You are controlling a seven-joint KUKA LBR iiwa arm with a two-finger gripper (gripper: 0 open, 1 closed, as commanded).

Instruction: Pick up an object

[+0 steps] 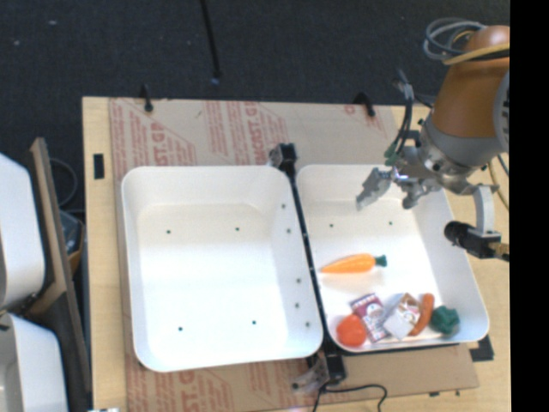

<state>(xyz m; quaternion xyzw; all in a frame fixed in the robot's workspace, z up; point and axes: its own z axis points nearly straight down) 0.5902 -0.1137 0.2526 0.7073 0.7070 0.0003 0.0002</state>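
An orange toy carrot with a green tip lies in the middle of the right bin. Along that bin's near edge sit an orange-red ball, a red and white packet, a silvery packet, a reddish sausage-shaped toy and a dark green lump. My gripper hangs open over the far part of the right bin, above and behind the carrot. Nothing is between its fingers.
The left bin stands beside the right one, on a cardboard sheet that covers the bench. A black clip sits at the far end of the seam between the bins. White boxes stand at the far left.
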